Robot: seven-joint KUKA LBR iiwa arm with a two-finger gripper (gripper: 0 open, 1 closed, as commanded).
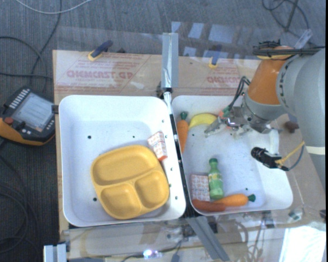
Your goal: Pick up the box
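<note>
White right bin (279,198): box (199,187) lies flat by front wall, touching green bottle (215,179). Gripper (221,125) up near banana (202,119), empty, fingers spread. You should approach vert., avoid bottle.

The box (158,144) lies in the left bin (76,124), touching the tray (130,180); a bottle (215,179) lies in the right bin (273,192).

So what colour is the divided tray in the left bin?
Yellow, the divided tray, clear in the camera view.

The arm (300,86) is cut off by the frame's right edge. The claw (221,123) is too small to judge. Print on the box (199,186) is illegible.
</note>
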